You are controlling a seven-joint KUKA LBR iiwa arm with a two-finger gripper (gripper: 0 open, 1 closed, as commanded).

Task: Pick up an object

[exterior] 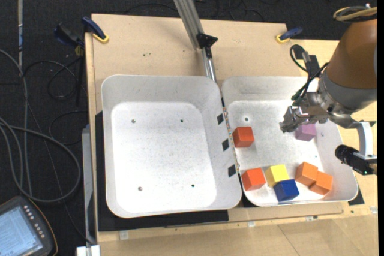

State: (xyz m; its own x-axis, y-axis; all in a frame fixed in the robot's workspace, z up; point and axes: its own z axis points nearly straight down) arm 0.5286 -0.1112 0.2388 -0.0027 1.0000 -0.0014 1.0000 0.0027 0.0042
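Note:
The right bin (264, 90) holds several blocks. An orange cube (243, 136) lies near its left wall. Along the front sit another orange cube (254, 178), a yellow cube (277, 174), a blue cube (287, 190) and two orange blocks (314, 178) at the front right. A pale purple block (306, 131) lies by the right side. My gripper (292, 123) hangs just left of and above the purple block, its dark fingers pointing down toward the bin floor. Nothing visible sits between them.
The left bin (120, 93) stands beside the right one, sharing a middle rim with black clips (226, 144). A slanted metal pole (183, 0) crosses the back of the bench. Clamps mark the bench's far corners.

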